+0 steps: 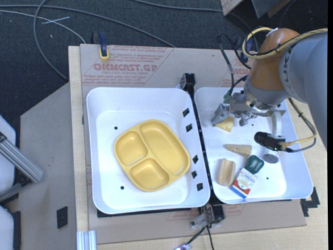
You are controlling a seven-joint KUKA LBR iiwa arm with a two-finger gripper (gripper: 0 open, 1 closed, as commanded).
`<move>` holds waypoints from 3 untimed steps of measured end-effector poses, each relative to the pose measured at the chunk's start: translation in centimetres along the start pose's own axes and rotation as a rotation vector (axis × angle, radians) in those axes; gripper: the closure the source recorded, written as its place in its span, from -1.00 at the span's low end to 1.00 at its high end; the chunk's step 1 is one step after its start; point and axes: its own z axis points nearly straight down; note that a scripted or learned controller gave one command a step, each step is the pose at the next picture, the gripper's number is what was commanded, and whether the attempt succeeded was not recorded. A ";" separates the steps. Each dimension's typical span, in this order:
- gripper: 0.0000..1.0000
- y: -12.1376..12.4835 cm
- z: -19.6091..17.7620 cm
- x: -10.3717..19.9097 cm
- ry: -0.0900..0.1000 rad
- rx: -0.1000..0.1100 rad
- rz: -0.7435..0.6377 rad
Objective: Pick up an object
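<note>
Yellow cheese wedge (225, 124) lies in right bin (296, 184) under the pincer (232, 116); can't tell whether pincer grips it.

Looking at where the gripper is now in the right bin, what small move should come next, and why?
Probably a short lift straight up. The gripper sits low over the pale yellow wedge near the right bin's far left corner, touching or nearly so. Lifting would show whether the wedge comes along, away from the other items.

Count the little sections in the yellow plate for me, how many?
3. The yellow plate in the left bin has one section at upper left, one at upper right and one at the bottom.
</note>
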 end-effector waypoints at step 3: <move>1.00 -0.4 -3.5 -0.2 -0.002 -0.011 0.001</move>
